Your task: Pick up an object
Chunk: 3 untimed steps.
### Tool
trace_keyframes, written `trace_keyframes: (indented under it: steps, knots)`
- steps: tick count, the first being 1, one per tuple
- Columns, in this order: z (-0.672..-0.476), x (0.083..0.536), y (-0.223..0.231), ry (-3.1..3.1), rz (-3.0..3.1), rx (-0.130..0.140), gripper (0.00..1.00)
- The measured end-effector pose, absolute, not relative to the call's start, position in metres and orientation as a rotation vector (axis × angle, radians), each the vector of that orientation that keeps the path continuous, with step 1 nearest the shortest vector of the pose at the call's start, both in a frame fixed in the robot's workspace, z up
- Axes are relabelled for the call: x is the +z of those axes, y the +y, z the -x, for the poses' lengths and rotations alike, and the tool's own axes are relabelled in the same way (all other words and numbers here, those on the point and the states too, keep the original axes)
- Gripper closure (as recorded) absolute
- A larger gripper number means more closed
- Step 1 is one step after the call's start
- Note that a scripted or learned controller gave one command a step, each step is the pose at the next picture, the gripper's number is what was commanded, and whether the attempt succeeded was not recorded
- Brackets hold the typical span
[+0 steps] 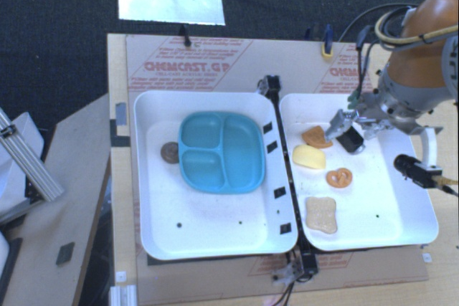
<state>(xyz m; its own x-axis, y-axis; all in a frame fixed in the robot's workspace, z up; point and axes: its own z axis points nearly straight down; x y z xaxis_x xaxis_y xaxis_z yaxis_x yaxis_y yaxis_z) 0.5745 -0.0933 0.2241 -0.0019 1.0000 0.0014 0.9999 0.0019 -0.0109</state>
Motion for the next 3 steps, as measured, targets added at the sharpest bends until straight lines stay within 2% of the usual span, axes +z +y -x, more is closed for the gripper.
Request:
trace_keyframes:
  steps: [1, 3]
  knots:
    - [-0.577, 0.231, -0.093, -2.227, 2.218, -0.002, 0.0]
    - [-0.583, 0.125, -0.106, -2.22, 2.22, 0.003, 0.0]
